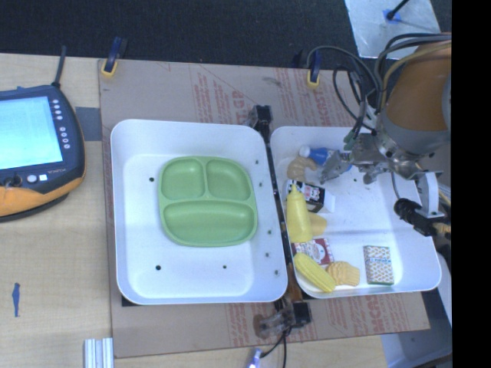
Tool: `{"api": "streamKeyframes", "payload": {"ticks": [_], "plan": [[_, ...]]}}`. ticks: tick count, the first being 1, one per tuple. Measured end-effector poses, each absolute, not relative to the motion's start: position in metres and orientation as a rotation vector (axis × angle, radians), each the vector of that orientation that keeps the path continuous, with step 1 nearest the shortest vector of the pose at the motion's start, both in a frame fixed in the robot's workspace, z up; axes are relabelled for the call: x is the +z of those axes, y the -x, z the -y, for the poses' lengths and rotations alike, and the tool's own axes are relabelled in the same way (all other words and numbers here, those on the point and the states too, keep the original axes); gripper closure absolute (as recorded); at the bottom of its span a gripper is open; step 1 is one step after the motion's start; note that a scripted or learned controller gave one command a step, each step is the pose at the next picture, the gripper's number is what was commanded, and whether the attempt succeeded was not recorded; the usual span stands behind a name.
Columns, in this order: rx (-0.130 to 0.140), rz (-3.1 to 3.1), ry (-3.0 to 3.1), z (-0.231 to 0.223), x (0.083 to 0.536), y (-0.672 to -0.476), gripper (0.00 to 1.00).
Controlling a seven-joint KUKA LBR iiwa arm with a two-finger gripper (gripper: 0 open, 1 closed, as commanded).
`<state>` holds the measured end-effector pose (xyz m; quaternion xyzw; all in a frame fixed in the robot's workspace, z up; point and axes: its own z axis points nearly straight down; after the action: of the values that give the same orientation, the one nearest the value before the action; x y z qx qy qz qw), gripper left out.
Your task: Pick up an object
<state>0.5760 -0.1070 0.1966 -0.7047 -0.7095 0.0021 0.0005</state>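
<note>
Two shallow white bins side by side on the worktop; tool (335, 167) low over the right bin (406, 213).
Finger state: can't tell. Green divided plastic plate (207, 201) sits in left bin (138, 205). Yellow bottle (298, 214), corn cob (314, 272) and small patterned packet (378, 264) lie in right bin.

Two white bins (123, 205), one green plate (207, 202), one yellow bottle (298, 215)

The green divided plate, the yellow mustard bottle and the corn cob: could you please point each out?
green divided plate (206, 222): camera view, its large lower compartment.
yellow mustard bottle (297, 215): camera view, mid-body.
corn cob (314, 272): camera view, its middle.
</note>
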Motion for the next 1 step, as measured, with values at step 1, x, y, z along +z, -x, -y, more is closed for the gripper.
{"api": "streamKeyframes", "payload": {"ticks": [1], "plan": [[-0.011, 2.23, 2.223, 0.0971, 0.1107, -0.5854, 0.0]]}}
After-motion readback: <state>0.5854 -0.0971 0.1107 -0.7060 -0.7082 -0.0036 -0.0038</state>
